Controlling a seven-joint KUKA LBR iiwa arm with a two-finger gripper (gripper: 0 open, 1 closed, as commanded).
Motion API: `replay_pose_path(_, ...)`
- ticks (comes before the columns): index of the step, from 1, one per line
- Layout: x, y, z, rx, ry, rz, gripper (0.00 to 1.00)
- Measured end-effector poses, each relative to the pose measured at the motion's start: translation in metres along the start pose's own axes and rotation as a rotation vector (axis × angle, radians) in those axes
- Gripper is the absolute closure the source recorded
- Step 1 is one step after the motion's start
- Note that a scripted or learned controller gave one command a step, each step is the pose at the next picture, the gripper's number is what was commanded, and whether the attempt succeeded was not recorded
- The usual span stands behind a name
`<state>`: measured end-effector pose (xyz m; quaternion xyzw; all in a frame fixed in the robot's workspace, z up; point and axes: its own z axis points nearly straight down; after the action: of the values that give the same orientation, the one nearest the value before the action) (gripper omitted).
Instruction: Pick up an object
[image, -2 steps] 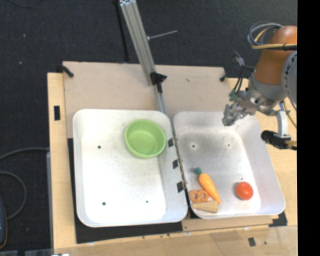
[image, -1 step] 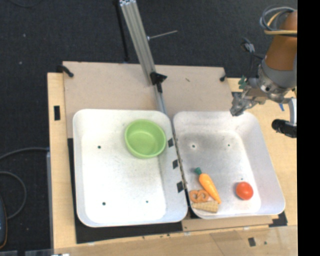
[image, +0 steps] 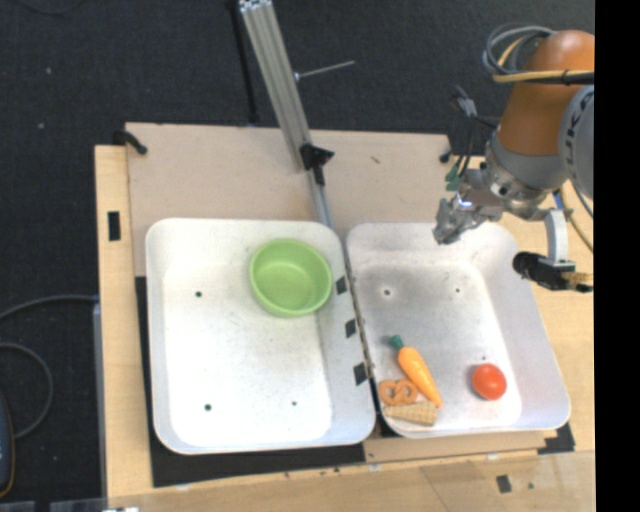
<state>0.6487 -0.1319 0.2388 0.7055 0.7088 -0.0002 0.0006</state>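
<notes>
The grey arm's tool (image: 452, 222) hung over the right white bin's (image: 455, 300) far edge; whether it was open or closed, I cannot tell. An orange toy carrot (image: 417, 371), a red ball (image: 488, 381) and a pretzel-like piece (image: 404, 397) lay at that bin's near end.

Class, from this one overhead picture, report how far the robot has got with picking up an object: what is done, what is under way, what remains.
Done: nothing looks picked. The carrot, red ball and pretzel lie in the right bin; the green bowl sits in the left bin.
Under way: the gripper hangs over the right bin's far edge, away from the toys.
Left: reaching one, gripping and lifting.
</notes>
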Motion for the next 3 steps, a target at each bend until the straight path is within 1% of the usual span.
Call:
replay_pose_path(1,0.045,-0.028,0.002,0.001,0.001,0.000,1.00)
replay_pose_path(2,0.095,-0.047,0.010,0.001,0.001,-0.001,1.00)
replay_pose_path(3,0.133,-0.066,0.005,0.000,0.003,0.001,1.00)
